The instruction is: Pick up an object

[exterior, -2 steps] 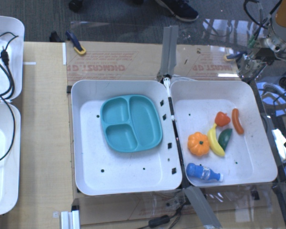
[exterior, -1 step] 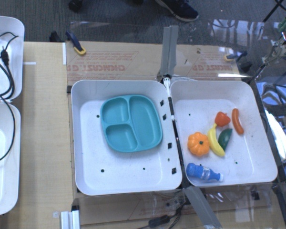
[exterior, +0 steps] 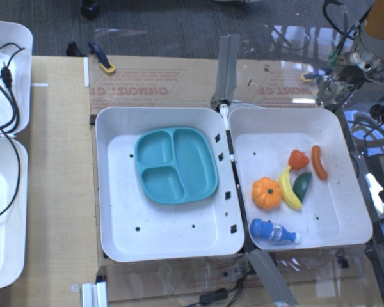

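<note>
While the gripper [exterior: 336,85] hung beyond the right bin [exterior: 345,139], its state unclear, that bin held six glossy toys: pumpkin [exterior: 267,192], banana [exterior: 289,189], sausage [exterior: 319,162], pepper [exterior: 297,159], cucumber [exterior: 301,185], bottle [exterior: 273,231].

Your bench [exterior: 57,171] is pale wood with a brown cardboard sheet [exterior: 160,82] laid over its far part. Directly on it you have two shallow white bins touching side by side: the left bin [exterior: 115,235] and the right bin [exterior: 345,203]. A blue-and-yellow clamp [exterior: 101,57] lies on the cardboard's far left corner.
</note>
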Robot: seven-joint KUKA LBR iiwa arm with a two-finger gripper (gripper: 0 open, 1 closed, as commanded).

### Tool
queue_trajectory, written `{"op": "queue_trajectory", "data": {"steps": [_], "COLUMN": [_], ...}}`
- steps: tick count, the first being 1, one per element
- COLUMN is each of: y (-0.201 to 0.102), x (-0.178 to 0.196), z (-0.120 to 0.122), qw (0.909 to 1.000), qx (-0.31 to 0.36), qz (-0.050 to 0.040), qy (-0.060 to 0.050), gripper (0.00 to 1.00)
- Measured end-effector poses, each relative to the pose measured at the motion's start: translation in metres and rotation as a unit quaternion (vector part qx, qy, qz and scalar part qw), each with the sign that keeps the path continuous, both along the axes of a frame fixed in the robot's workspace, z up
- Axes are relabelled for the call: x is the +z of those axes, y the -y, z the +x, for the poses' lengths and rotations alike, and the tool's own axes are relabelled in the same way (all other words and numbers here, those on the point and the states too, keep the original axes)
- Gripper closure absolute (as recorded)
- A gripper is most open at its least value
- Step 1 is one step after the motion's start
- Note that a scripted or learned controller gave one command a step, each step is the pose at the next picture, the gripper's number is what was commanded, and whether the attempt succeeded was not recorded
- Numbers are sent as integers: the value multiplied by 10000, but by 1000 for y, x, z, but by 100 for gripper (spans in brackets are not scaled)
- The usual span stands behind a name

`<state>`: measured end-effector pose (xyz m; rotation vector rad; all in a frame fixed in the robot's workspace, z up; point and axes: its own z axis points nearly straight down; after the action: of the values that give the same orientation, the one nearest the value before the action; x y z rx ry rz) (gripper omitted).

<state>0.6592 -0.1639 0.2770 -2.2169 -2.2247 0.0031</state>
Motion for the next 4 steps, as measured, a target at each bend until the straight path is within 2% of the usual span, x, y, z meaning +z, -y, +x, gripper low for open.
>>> {"op": "queue_trajectory", "data": {"steps": [1, 2, 3, 4], "y": [59, 11, 59, 58], "x": [63, -1, 67, 62], "z": [0, -19, -17, -97], "qw": [10000, 10000, 10000, 10000], "qx": [-20, -2, -24, -23], "qz": [-6, 0, -5, 0], "qy": [12, 0, 11, 0], "gripper": [100, 100, 100, 100]}}
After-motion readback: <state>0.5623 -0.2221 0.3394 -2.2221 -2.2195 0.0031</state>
